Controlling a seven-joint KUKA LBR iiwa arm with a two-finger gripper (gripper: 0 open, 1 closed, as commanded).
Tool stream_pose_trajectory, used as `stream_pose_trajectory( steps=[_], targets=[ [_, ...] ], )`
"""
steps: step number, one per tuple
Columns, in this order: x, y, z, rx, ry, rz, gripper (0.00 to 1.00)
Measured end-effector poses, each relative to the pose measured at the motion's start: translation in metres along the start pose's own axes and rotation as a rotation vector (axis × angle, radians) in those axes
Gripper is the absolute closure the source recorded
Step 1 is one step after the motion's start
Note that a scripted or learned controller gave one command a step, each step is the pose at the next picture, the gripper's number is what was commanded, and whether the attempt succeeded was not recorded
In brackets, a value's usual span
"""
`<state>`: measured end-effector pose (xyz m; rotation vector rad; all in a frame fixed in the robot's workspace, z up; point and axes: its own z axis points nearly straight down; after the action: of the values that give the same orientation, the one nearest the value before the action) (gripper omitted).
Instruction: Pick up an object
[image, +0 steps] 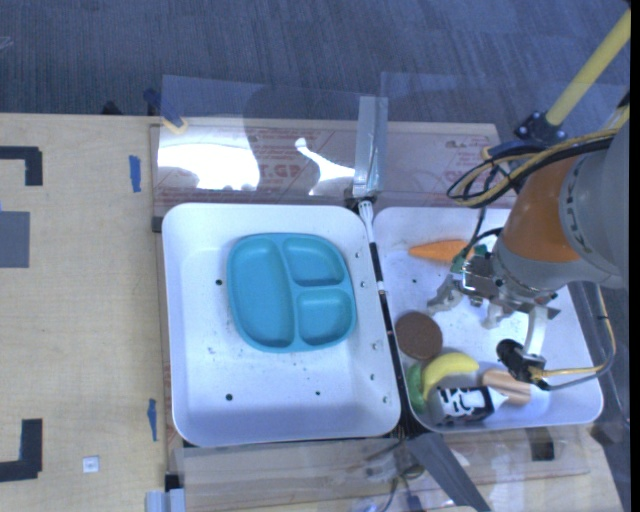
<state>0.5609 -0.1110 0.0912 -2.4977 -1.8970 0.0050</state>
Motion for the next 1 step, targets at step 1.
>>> stream_pose_trajectory(
  steps=[1],
  targets=[
    [-0.0018, 0.0, 0.0001, 0.0, -0.001, 0.002, 0.0]
  ],
)
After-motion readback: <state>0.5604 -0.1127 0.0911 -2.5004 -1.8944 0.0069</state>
